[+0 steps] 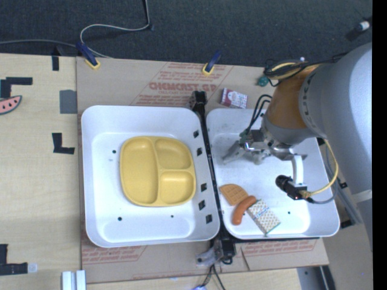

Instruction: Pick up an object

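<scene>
I see my arm (338, 101) reaching in from the right, its orange band bent down over the right bin (314, 225). The tool (233, 154) hangs low above that bin's bare floor, its grey metal fingers slightly parted and holding nothing. Nearer the camera than the tool lie three small things: one flat orange slice (233, 192), one sausage (243, 209) and one speckled block (263, 216). To the tool's left, in the other bin (97, 132), rests one smooth yellow divided plate (158, 170)
</scene>
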`<move>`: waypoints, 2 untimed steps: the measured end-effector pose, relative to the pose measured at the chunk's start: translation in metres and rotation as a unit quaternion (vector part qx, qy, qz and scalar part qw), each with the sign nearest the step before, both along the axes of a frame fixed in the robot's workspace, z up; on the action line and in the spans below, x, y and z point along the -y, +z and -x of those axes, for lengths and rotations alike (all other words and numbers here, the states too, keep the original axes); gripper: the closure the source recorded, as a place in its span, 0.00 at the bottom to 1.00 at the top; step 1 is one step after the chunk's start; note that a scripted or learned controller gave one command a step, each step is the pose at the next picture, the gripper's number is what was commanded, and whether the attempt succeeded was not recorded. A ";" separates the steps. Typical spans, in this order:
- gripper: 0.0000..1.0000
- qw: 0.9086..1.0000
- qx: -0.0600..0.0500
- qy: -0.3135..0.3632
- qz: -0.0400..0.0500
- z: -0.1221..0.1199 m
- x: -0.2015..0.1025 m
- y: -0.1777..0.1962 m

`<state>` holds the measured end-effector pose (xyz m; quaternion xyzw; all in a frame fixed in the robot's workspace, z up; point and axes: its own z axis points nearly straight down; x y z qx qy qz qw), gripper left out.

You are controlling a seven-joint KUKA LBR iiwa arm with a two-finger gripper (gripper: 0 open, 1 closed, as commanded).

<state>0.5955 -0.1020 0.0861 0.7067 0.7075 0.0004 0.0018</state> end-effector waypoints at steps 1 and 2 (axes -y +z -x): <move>0.00 1.000 0.001 0.000 0.000 0.039 0.000 0.000; 0.00 1.000 0.001 0.000 0.000 -0.013 0.005 0.000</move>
